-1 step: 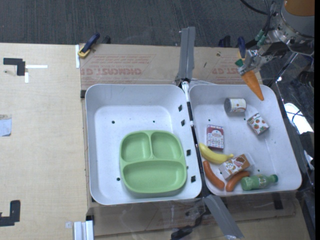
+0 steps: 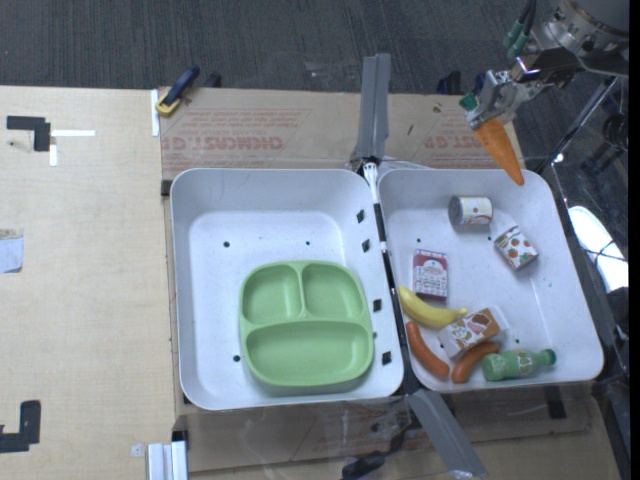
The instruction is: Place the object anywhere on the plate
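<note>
The gripper [image 2: 492,106] hung above the right bin's [image 2: 560,268] 12 o'clock rim, its fingers clamped on the orange carrot [image 2: 501,146], which pointed toward 5 o'clock. The left bin [image 2: 200,268] held a green divided plate [image 2: 304,323]. The right bin held a can [image 2: 471,211], two small cartons [image 2: 430,273], a banana [image 2: 430,310], sausages [image 2: 428,353] and a green bottle [image 2: 517,364].

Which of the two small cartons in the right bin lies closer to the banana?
The dark red carton, just above the banana. The white strawberry carton sits farther right, beyond the can.
</note>
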